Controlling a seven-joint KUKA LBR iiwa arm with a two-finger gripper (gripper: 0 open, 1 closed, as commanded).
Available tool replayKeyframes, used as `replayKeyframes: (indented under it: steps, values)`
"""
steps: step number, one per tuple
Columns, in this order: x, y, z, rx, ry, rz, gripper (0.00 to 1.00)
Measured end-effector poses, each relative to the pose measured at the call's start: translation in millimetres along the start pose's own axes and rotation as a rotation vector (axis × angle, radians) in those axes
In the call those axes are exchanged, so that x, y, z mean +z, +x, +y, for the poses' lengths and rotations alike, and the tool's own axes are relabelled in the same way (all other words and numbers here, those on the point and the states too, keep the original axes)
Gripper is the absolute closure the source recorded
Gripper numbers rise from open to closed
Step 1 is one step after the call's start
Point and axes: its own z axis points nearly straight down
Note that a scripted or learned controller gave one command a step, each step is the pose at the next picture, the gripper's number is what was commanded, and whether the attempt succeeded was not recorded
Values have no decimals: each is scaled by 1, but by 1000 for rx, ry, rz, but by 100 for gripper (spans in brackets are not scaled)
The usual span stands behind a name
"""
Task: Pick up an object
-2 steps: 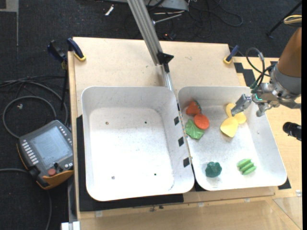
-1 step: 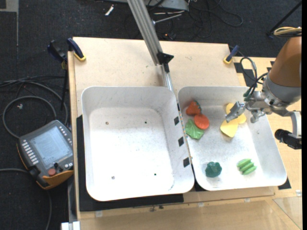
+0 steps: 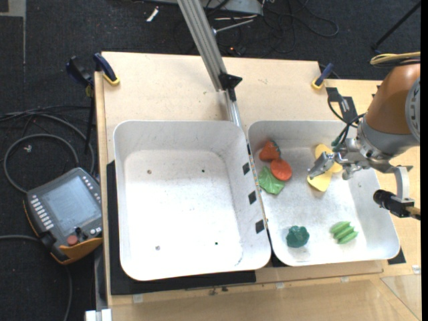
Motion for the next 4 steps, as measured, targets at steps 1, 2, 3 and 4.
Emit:
replayKeyframes:
  steps: [1,2,3,4]
  values:
    - [36,1,0,-1,-3,0,0]
    - [25,0,1,-1,-7,-2,100]
    - [-18,4,0,-3,-9,-2,100]
    - [-62,8,2,-4,-11,-3,100]
